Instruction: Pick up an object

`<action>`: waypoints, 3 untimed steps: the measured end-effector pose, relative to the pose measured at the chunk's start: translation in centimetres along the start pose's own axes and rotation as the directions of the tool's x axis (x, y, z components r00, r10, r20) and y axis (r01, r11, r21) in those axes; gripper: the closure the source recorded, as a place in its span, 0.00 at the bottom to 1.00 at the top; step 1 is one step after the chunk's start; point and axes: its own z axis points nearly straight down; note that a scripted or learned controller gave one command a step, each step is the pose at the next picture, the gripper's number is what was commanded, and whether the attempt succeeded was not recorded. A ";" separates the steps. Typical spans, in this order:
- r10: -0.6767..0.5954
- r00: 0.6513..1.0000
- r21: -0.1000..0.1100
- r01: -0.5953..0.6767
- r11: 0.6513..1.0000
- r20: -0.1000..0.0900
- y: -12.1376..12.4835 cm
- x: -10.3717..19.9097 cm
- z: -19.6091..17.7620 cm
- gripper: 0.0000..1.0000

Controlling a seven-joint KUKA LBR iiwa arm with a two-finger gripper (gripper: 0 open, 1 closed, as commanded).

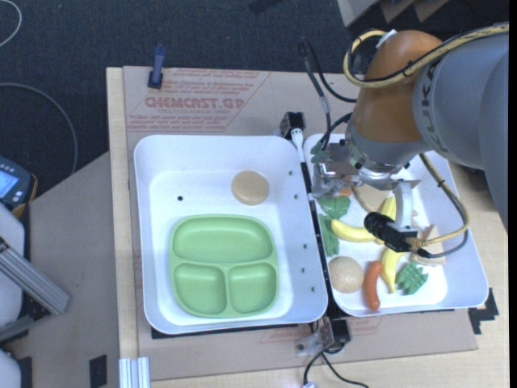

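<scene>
Two white bins [153, 217], two bananas [354, 231], one green tray [224, 263]; end effector [339, 186] grip state unclear

Floor here is dark grey carpet [73, 39], filling the top and left of the shot, with a thin white cable [12, 14] looping across it near the top left corner. The bench [81, 217] is a tan board; a brown cardboard sheet [194, 95] printed with red lettering lies on it. A blue clip [157, 67] sits at that sheet's far edge. Lighting's pretty even, no harsh shadows.
</scene>
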 end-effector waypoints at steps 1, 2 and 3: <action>0.004 1.000 -0.019 -0.004 1.000 0.001 -6.4 -1.0 -14.3 1.00; 0.001 1.000 -0.008 -0.001 1.000 0.002 -9.4 4.3 -16.2 1.00; 0.011 1.000 -0.008 -0.011 1.000 0.005 -4.7 -0.9 -13.9 1.00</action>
